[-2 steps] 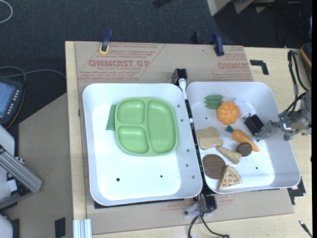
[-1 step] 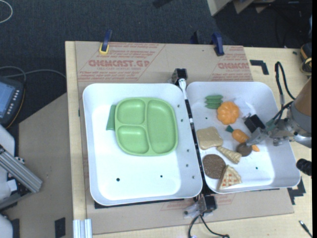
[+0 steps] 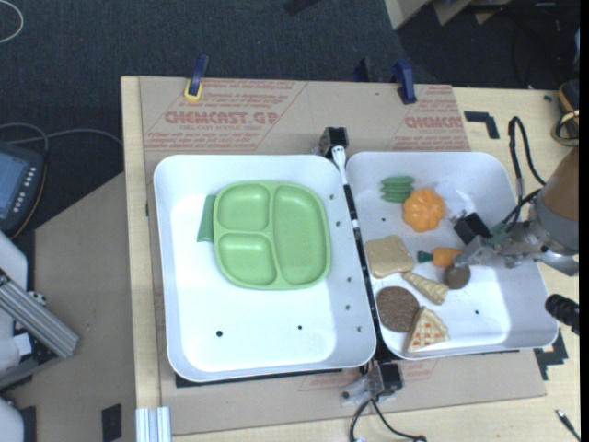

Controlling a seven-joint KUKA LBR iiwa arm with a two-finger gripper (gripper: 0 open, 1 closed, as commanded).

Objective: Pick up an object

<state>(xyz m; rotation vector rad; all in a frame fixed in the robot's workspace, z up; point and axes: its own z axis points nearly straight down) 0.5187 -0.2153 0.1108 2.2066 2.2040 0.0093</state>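
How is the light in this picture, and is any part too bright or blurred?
Camera view: the light is even and soft, with faint shadows; the left bin and right bin are very bright, nearly washed out, against the dark carpet. The green plate is sharp; the gripper looks slightly blurred.

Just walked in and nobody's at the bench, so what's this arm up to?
The arm reaches from the right into the right bin, its end effector low beside a carrot, with a pumpkin close by. Whether it holds anything is unclear. The left bin holds a green plate.
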